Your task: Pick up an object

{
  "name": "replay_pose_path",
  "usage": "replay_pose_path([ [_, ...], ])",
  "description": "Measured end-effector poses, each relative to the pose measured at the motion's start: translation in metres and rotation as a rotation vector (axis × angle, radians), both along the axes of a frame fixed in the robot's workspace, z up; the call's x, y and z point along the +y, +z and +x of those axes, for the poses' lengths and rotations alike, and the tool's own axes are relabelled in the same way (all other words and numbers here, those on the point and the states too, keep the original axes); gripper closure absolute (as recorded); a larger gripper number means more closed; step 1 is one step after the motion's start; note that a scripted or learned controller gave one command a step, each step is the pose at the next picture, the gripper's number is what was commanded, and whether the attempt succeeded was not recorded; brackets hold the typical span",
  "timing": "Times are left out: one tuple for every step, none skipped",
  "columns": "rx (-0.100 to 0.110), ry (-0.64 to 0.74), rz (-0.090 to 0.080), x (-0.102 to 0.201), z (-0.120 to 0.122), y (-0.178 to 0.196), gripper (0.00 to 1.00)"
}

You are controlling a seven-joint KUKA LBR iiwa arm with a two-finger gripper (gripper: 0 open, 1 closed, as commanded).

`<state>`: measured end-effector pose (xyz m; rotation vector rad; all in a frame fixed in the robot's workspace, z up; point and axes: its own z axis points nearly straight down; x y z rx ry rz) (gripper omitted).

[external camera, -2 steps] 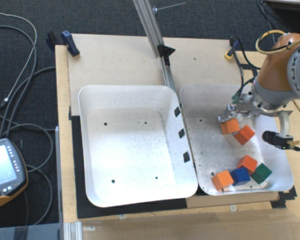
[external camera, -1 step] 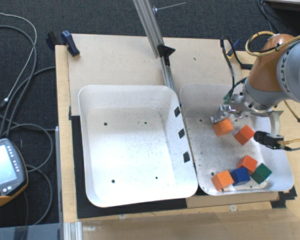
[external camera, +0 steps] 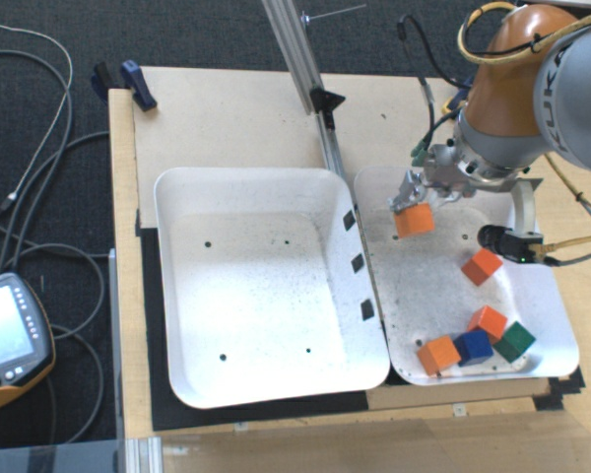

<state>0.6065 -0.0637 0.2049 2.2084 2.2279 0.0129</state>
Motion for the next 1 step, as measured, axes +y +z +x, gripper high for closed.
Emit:
replay_pose_path([
  [0.014, 0.0, 0.002, 0.0859, -0.0292, -0.0056, 1.0],
])
